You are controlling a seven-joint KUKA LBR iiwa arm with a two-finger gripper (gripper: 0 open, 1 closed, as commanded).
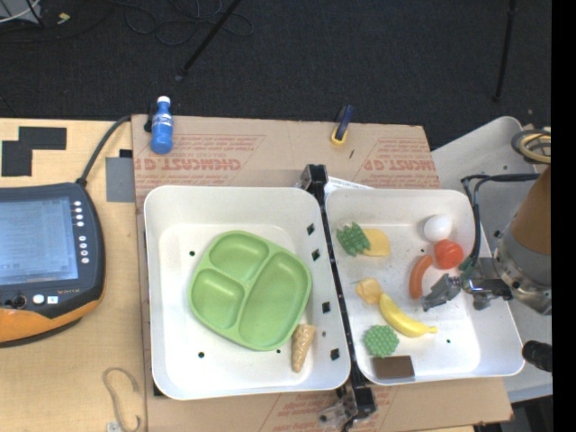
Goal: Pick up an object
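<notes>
Camera view: fingers [441,292], spread and holding nothing, sit just beside the red sausage [420,276].

Red print on the cardboard sheet [270,151] appears twice, upside down and mirrored (possibly "CHEMCRAFT"); the text on the tablet screen [34,239] is illegible.

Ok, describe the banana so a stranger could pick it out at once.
Look in the right bin, the one the gripper reaches into. Near its lower middle lies the banana, a curved yellow piece between the red sausage above and the round green vegetable below. It is the only long, bent yellow thing there.
</notes>
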